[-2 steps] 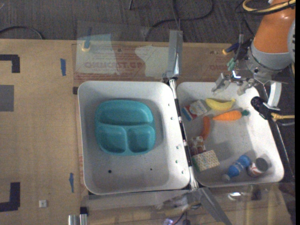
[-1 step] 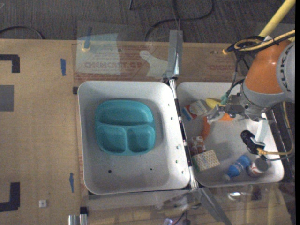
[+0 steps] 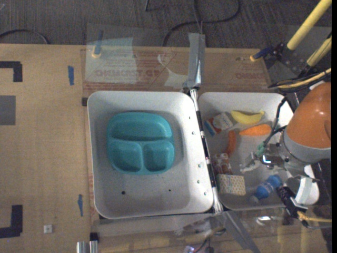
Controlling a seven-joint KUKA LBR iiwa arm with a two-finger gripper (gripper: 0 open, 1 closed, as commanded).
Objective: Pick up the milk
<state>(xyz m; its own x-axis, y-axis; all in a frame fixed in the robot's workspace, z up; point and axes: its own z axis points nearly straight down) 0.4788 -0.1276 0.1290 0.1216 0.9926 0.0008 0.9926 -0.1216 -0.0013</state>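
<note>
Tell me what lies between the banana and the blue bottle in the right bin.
In the camera view, between the banana and the blue bottle lie the orange carrot, just below the banana, and then the tool over the white bin floor.

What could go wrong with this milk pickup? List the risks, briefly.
1. Crowding: the milk carton lies at the far end of the right bin, close beside the banana and the carrot, so the claw might nudge or grab one of those instead.
2. Distance: the claw sits mid-bin, nearer the blue bottle and the cracker than the carton, so a descent here would likely miss.
</note>
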